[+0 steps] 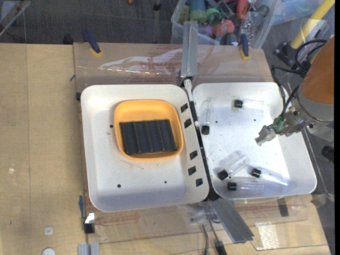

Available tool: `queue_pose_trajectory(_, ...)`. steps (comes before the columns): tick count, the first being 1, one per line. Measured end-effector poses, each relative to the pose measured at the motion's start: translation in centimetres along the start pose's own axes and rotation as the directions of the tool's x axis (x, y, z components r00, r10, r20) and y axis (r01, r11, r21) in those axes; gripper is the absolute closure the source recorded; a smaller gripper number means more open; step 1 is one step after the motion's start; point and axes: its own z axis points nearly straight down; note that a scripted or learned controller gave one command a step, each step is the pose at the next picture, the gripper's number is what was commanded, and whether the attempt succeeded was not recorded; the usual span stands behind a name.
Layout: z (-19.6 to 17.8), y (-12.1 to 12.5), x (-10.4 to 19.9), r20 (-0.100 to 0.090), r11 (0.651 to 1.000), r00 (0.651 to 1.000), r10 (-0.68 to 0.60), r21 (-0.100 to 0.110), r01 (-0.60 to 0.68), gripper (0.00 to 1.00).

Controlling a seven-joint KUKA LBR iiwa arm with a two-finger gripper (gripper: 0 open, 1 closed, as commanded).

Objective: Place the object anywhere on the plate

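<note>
A black ribbed rectangular block [147, 136] lies flat inside the orange plate [149, 106], which sits in the left bin [101, 158]. My gripper [264, 136] hovers over the right bin [297, 158], near its right side and well apart from the plate. It is tilted down toward the left, with the grey arm and its orange band [321, 78] reaching in from the right. I see nothing in the gripper. The nearest clear tube lies below and left of it.
Several clear tubes with black caps lie in the right bin: one at the back [248, 104], one by the divider [205, 118], and others near the front [232, 164] [265, 180]. Black clips [192, 154] line the divider. A tub of colourful toys [223, 7] stands behind.
</note>
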Motion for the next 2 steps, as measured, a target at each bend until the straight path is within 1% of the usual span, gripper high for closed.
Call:
queue_pose_trajectory(1, 0.5, 3.7, -2.6, 0.005, 0.985, 0.985, -0.175, -0.003, 0.175, 1.00)
queue_pose_trajectory(2, -0.1, 8.1, -3.1, 0.006, 0.941, 0.941, -0.337, -0.004, 0.337, 1.00)
